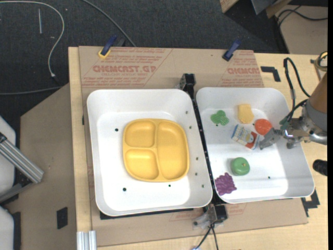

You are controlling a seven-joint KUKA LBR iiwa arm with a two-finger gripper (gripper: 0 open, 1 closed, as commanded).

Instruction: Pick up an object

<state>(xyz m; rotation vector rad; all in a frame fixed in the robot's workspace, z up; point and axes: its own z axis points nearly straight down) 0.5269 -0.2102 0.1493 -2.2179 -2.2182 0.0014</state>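
Note:
The right bin holds several small toy foods. There is a green leafy piece, a yellow piece, an orange-red ball and a small white, blue and red carton. A green apple and a purple grape bunch lie nearer the front. My gripper hangs over the bin's right side, open, just right of the orange-red ball and the carton. One fingertip is close to the carton's red end. Nothing sits between the fingers.
The left bin holds a yellow three-compartment plate. A black clamp sits at the back between the bins. Blue clips pin the cardboard base. Cables run along the bench's right edge.

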